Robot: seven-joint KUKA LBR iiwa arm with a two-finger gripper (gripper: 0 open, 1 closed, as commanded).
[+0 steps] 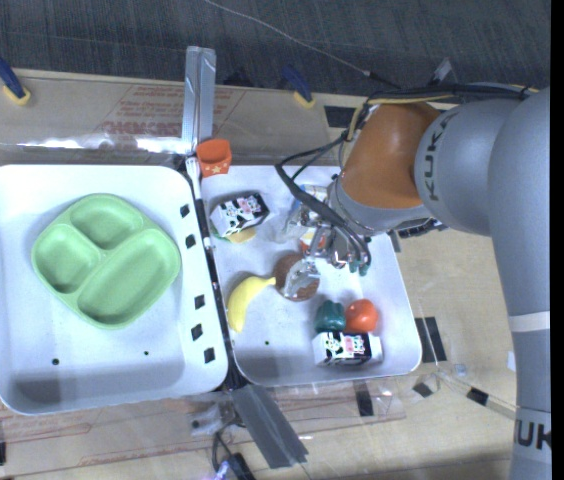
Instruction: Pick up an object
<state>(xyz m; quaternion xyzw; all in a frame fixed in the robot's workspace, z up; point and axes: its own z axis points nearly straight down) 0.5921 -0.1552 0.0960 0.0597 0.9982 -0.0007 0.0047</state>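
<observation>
In the right bin (262,353), my gripper (307,253) hangs low over the middle, directly above a brown round object (296,278). A yellow banana (245,299) lies to the left of that object. A cow-patterned carton (237,214) rests near the bin's back left. Toward the front sit a teal object (329,317), a red-orange ball (362,315) and a second cow-patterned carton (346,348). The wrist and cables hide the fingertips, so their state is unclear.
The left bin (22,368) holds a green divided plate (107,258). An orange block (214,156) stands at the back by the divider between the bins. My grey arm with its orange band (392,158) covers the right bin's back right corner.
</observation>
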